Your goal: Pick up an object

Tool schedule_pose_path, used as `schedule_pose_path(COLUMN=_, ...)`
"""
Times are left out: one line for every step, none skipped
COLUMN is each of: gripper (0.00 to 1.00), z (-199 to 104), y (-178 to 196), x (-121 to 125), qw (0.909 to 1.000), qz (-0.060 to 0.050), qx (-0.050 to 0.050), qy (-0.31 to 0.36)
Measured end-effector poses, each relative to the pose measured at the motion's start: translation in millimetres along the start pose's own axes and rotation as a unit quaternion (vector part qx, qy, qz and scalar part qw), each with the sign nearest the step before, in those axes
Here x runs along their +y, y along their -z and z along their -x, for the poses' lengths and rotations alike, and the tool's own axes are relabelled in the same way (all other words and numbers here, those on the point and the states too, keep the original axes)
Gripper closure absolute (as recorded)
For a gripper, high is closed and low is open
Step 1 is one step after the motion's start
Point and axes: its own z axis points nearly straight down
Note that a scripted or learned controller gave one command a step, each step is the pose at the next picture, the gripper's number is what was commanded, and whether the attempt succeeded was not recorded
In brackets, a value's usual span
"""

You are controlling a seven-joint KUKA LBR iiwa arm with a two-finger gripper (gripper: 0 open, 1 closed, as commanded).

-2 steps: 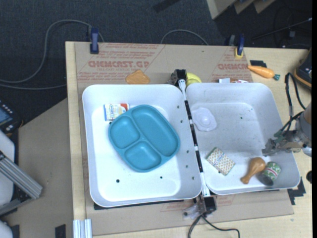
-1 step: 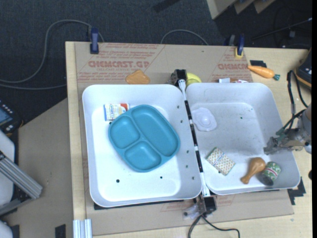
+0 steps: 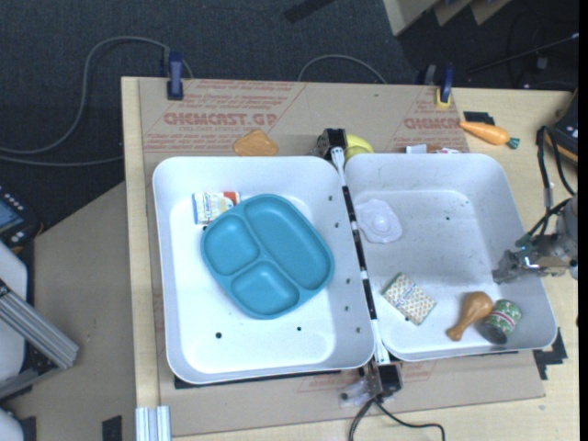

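Observation:
The right bin [image 3: 441, 177] holds a clear plastic lid [image 3: 378, 221] near its left wall. Toward its front lie a patterned packet [image 3: 409, 299], a brown drumstick-shaped toy [image 3: 470, 312] and a small green can [image 3: 502, 320] on its side. My gripper [image 3: 524, 263] reaches in low over the right rim of this bin, just above and behind the can. In the left bin [image 3: 184, 320], a blue divided plate [image 3: 265, 254] lies next to a small white carton [image 3: 213, 205].
Behind the bins on the board lie an orange piece [image 3: 255, 143], a yellow item [image 3: 356, 145] and a toy carrot [image 3: 485, 133]. Blue clamps [image 3: 174, 73] hold the board's back edge. Cables run along the right side.

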Motion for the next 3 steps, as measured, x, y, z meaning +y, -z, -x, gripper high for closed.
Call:
schedule_pose_path(gripper=1.00, z=0, y=10, x=1, qw=1.0000, qz=0.001, qx=-0.001, qy=0.000)
schedule_pose_path(gripper=1.00, z=-27, y=19, x=100, qw=1.0000, qz=0.001, qx=0.002, qy=0.004)
schedule_pose_path(gripper=0.00, z=-24, y=18, x=95, qw=1.0000, qz=-0.003, qx=0.002, qy=0.001)
